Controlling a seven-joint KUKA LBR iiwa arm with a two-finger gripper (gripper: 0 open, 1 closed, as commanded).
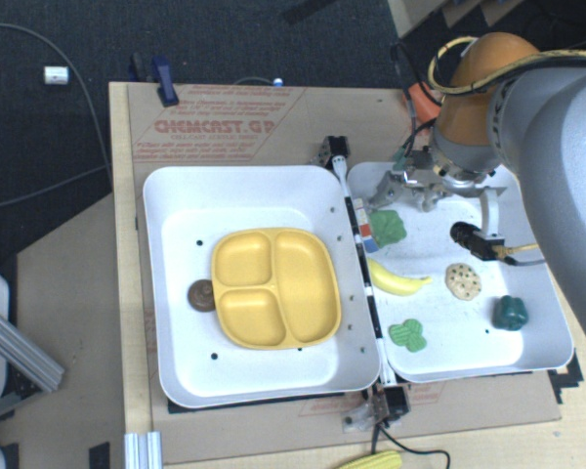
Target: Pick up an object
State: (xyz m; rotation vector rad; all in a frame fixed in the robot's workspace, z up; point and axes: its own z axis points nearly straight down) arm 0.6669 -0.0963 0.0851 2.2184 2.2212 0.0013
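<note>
Right bin (542, 345) holds a crumpled green leafy piece (388, 228), a yellow banana (397, 281), a speckled cookie (463, 280), a dark green pepper-like item (511, 313) and a light green floret (407, 334). The gripper (417, 190) sits at the bin's far end, leafy piece just beside and below it, apart from the others. Jaw state: cannot tell. Left bin (166, 262) holds a yellow divided plate (273, 287), brown disc (201, 295) touching its left edge.
</note>
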